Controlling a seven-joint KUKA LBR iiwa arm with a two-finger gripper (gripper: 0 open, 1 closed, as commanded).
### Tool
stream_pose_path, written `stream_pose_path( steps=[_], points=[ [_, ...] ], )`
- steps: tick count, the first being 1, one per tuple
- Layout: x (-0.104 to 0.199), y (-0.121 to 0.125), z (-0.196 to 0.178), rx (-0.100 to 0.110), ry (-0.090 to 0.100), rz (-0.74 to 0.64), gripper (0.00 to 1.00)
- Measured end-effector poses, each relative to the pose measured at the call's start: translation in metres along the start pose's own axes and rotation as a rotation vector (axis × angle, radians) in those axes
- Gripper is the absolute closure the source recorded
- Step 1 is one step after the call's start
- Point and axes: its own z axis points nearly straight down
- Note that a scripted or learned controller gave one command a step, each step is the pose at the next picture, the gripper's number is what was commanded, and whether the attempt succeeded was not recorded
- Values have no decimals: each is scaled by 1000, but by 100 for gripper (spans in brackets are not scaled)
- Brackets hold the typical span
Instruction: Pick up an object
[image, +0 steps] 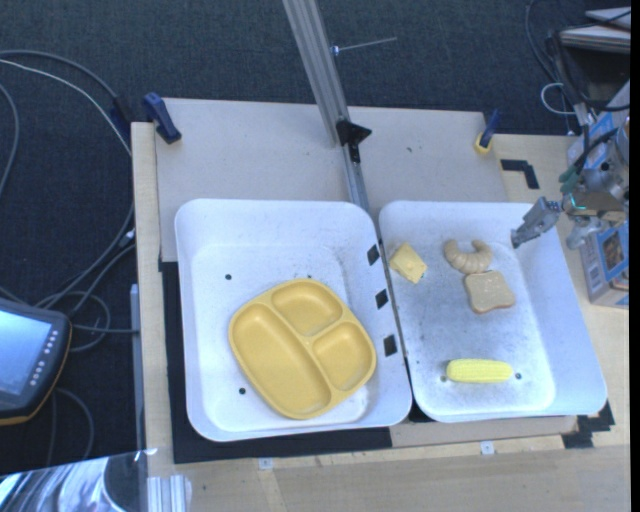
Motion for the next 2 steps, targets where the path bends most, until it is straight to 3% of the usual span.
stream_pose_path(
  steps=[1,2],
  points=[
    [0,0,0,0,0,0,0],
    [1,4,43,3,0,1,0]
  ],
)
